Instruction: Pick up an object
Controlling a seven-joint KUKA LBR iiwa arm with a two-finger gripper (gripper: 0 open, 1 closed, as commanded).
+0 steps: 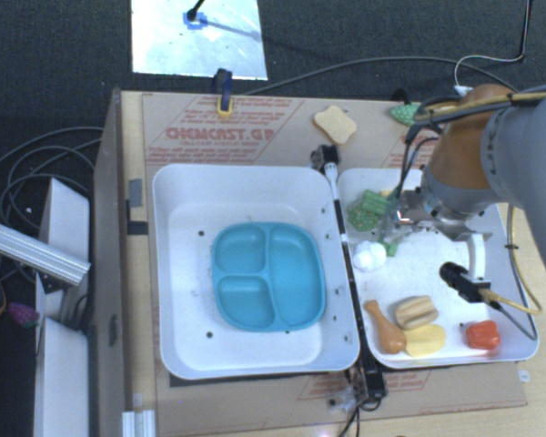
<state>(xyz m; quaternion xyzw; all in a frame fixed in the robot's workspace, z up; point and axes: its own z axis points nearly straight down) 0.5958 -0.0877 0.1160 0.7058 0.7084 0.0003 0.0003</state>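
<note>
The right bin (505, 349) holds several toy foods: a green leafy piece (368, 208), a white ball (369, 257), a chicken drumstick (385, 327), a bread roll (416, 311), a yellow slice (425, 340) and a red piece (482, 335). The arm's gripper (402, 218) hangs low over the bin's upper left part, just right of the green piece and above the white ball. The wrist body hides its fingers. Nothing is seen held.
The left bin (177, 244) contains a blue divided plate (267, 276). A tan bread-shaped toy (335, 125) and a green toy (406, 112) lie on the cardboard behind the bins. A clamp (224, 92) sits at the back edge. Cables trail over the right bin.
</note>
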